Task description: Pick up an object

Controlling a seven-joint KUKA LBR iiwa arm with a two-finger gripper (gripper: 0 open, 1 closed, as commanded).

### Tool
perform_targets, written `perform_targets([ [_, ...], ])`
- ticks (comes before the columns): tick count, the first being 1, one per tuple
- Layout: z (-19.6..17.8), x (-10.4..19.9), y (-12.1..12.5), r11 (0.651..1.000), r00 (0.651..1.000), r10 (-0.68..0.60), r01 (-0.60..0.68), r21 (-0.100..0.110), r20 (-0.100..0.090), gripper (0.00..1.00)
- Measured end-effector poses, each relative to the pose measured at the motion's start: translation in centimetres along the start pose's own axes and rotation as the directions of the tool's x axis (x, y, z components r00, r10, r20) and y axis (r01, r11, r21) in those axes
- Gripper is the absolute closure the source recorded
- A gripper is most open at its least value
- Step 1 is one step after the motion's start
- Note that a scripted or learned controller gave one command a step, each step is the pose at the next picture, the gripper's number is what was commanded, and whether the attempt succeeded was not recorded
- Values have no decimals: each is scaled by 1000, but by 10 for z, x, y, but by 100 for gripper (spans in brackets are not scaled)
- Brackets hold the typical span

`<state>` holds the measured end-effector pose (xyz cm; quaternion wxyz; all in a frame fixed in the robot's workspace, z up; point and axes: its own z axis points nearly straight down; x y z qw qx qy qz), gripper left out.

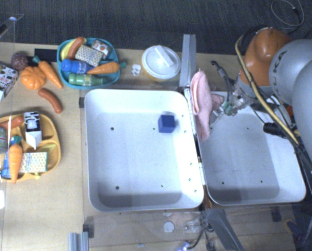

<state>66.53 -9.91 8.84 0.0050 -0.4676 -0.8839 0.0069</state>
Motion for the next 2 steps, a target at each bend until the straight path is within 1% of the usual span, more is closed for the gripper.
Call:
perform_targets([
  [1,0,1,1,1000,1000,31,-31,-2,-1,0],
  [2,-100,38,31,996,997,-80,80,-24,10,0],
])
